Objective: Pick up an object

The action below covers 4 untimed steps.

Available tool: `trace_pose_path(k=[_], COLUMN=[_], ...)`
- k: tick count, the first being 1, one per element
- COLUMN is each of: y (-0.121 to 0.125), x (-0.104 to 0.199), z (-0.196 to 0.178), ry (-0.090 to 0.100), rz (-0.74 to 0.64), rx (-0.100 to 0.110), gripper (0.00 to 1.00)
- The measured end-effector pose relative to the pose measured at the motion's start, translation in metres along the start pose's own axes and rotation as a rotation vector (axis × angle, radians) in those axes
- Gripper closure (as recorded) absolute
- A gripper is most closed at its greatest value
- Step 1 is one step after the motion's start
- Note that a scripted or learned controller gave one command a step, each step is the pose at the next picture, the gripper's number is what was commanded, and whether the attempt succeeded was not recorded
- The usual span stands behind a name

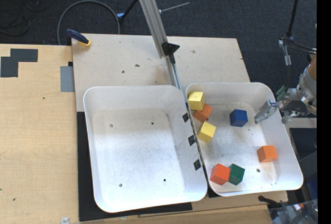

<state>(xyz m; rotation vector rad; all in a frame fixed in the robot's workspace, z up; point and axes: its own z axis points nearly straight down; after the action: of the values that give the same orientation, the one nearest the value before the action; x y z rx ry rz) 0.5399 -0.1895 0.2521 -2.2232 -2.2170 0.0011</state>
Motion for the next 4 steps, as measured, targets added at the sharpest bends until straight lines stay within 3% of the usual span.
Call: trace_pose_path(k=[1, 2, 3, 4], y=[-0.003, 0.114, 0.108, 0.053], x=[0.024, 0.046, 0.016, 0.021], z=[-0.047, 0.072, 0.155, 0.161], ry=[-0.001, 0.0, 0.0, -0.002], rz=[-0.006, -0.006, 0.0, -0.001], rx=[-0.005, 0.003, 0.009, 0.001], gripper=[0.0, 0.0, 0.0, 0.0])
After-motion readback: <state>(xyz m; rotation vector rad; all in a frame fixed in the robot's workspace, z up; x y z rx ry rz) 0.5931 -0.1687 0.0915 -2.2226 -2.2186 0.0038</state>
